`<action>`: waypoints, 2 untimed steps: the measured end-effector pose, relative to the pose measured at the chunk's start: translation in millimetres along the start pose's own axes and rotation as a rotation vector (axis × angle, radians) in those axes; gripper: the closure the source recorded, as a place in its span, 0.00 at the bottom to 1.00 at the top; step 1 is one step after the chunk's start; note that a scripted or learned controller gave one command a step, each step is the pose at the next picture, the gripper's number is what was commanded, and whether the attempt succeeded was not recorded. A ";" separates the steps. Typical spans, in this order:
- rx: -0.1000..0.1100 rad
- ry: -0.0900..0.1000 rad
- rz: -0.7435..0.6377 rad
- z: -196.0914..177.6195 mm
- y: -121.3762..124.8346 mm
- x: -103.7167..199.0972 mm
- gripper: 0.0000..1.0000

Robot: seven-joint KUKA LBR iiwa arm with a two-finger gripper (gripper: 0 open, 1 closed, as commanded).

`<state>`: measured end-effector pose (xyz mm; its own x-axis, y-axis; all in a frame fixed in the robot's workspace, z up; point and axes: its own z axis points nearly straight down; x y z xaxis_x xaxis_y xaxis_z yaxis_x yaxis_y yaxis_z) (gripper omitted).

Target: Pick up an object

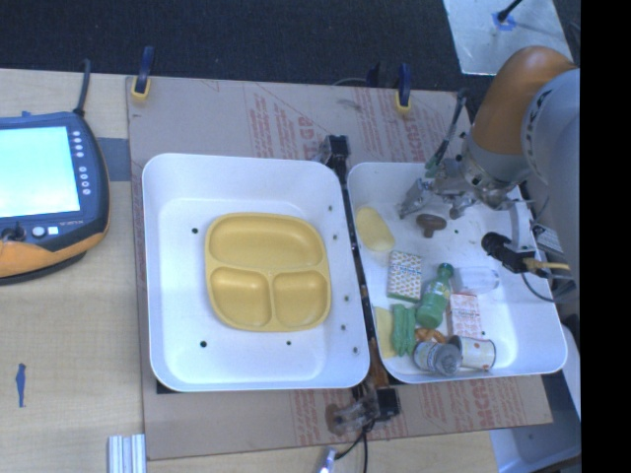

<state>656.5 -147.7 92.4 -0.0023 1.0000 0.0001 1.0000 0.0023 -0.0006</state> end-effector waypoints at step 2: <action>0.003 0.000 -0.004 0.4 -16.2 43.3 0.00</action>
<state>640.2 -104.5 91.9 -0.0060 1.0000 -0.0002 1.0000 0.0060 -0.0036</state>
